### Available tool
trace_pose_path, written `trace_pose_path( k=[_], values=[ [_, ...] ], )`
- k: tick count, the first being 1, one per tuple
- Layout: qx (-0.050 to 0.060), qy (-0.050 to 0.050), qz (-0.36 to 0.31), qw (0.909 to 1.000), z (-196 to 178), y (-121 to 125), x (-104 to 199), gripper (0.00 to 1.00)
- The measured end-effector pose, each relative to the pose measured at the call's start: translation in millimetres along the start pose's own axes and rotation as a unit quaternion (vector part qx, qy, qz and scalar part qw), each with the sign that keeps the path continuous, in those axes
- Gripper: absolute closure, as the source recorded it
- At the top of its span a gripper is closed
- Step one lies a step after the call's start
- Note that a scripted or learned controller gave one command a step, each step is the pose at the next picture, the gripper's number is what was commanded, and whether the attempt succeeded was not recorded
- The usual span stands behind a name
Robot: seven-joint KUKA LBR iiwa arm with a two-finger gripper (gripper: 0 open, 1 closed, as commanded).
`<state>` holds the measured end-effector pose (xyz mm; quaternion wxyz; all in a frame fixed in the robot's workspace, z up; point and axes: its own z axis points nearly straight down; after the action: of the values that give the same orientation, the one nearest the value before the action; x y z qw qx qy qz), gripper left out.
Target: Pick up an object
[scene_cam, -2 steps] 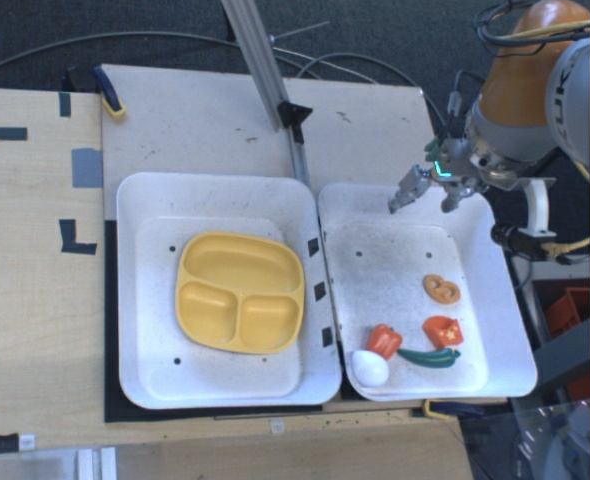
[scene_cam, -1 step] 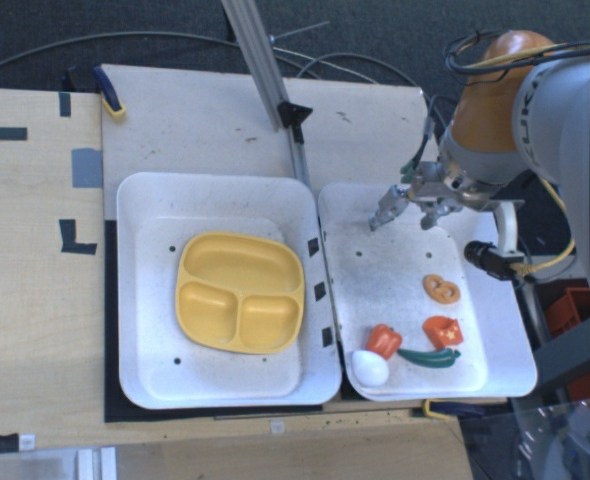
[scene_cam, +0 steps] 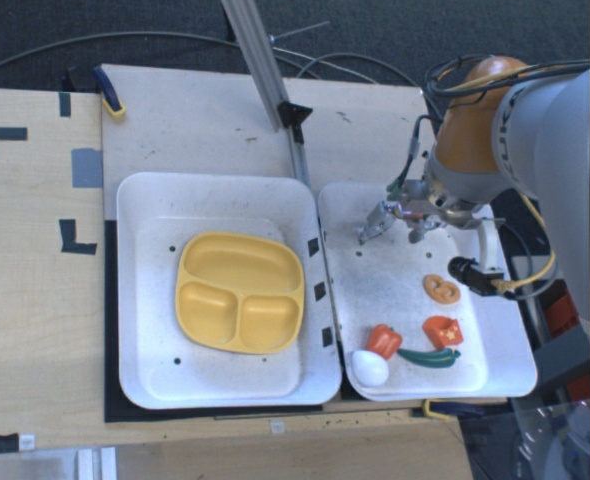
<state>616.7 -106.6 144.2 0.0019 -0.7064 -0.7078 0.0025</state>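
Observation:
My gripper (scene_cam: 395, 226) hangs over the far part of the right bin (scene_cam: 375, 278), its fingers spread open with nothing between them. Toward the bin's near right lie an orange pretzel-shaped piece (scene_cam: 440, 288), a red pepper chunk (scene_cam: 443, 331), a green chili (scene_cam: 430, 357), a small red-orange piece (scene_cam: 382, 340) and a white egg (scene_cam: 369, 368). The pretzel is the closest of these, a short way to the near right of the gripper. All of them rest on the bin floor, apart from the fingers.
The left bin (scene_cam: 145, 268) holds a yellow divided plate (scene_cam: 240, 291). A slanted metal post (scene_cam: 260, 58) rises behind the bins, where they meet. Black cables (scene_cam: 495, 278) loop beside the arm at the right bin's right edge.

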Motion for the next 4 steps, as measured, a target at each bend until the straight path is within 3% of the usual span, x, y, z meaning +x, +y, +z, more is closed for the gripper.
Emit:
trace_pose_path(
  k=[1,2,4],
  values=[
    [0.001,0.0,0.0,1.0,55,-2,1,0.0],
    [-0.001,0.001,-0.001,1.0,41,0,2,1.0],
    [-0.006,0.0,0.0,1.0,-79,12,8,1.0]
  ],
)
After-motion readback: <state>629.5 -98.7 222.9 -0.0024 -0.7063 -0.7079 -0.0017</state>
